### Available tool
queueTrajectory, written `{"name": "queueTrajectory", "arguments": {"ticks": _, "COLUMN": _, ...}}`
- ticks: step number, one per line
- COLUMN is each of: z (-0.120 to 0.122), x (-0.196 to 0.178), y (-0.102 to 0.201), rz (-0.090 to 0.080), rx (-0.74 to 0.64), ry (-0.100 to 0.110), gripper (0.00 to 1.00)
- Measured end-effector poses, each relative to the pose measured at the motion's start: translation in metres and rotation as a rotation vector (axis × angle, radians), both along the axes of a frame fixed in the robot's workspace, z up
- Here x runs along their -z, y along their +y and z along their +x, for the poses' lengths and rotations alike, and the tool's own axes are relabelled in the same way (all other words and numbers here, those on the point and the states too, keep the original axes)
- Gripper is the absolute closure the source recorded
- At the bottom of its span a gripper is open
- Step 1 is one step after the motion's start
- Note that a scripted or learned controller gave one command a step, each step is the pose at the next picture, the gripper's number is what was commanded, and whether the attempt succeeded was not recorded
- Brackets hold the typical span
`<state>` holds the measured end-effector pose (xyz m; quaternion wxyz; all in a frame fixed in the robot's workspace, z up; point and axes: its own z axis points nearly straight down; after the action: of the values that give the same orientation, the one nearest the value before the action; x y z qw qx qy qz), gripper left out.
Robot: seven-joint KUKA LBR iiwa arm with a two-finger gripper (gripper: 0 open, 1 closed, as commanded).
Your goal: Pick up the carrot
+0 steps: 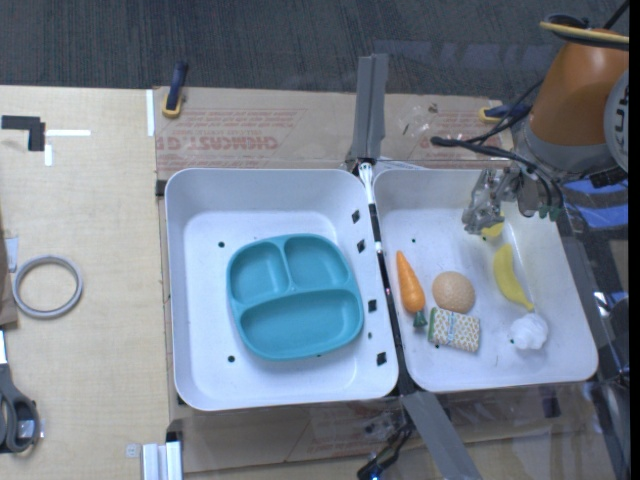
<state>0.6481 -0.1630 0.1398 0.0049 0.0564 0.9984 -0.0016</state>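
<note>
The carrot lies in the right bin, close to its left wall, orange with the thin tip pointing far and a small green stub at the near end. Just right of it sits a round tan ball-like item, and just near of that a flat speckled block with a green edge, whose nature is hard to make out. Further right lie a banana and a crumpled white lump, too blurred to identify. The pincer hangs over the far part of the right bin, well apart from the carrot; it reads as a grey tangle of metal with a small yellow patch beneath it, and whether its fingers are apart or together cannot be told. The arm's orange band is cut off at the right edge. The left bin holds a blue divided plate. On the worktop at left lies a grey ring, and scissors are partly cut off.
</note>
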Motion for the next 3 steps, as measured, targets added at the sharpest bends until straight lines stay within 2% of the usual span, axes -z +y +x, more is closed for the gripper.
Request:
{"name": "queueTrajectory", "arguments": {"ticks": 1, "z": -0.018, "x": -0.037, "y": 0.013, "rz": 0.003, "rx": 0.130, "ry": 0.004, "gripper": 1.00}}
{"name": "queueTrajectory", "arguments": {"ticks": 3, "z": -0.016, "x": -0.058, "y": 0.013, "rz": 0.000, "rx": 0.126, "ry": -0.005, "gripper": 1.00}}
